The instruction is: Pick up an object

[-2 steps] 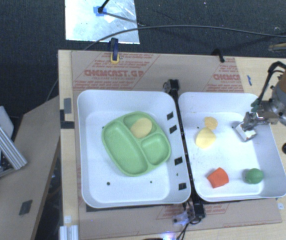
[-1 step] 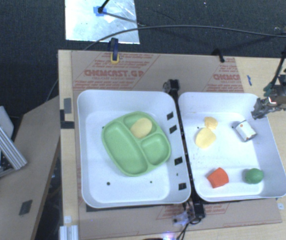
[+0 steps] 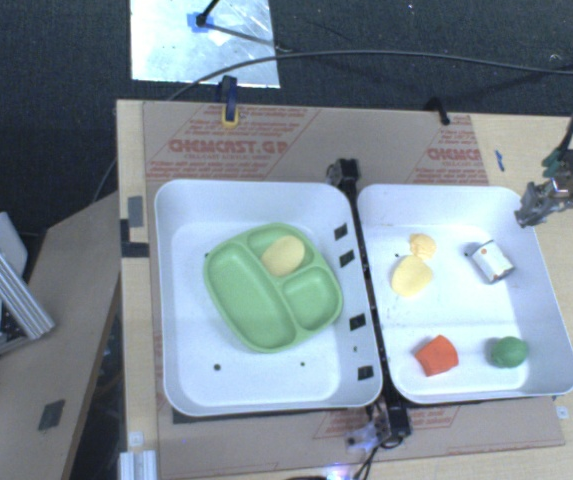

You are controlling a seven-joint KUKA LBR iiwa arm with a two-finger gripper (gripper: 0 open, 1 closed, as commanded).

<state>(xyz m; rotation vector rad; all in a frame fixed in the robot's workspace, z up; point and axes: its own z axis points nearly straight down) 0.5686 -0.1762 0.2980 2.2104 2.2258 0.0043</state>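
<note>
The right bin (image 3: 536, 368) holds several small objects: a pale yellow lump (image 3: 411, 275), a smaller yellow piece (image 3: 422, 244), a white and grey block (image 3: 490, 261), an orange-red block (image 3: 436, 355) and a green ball (image 3: 508, 351). My gripper (image 3: 538, 202) hovers at the right bin's far right corner, up and to the right of the white block. It is small and blurred in this view. Nothing shows between its fingers.
In the left bin (image 3: 196, 368) lies a green divided tray (image 3: 266, 293) with a yellow item (image 3: 284, 255) in its top compartment. A black divider with clips (image 3: 354, 268) runs between the bins. Cables cross the dark floor behind the bench.
</note>
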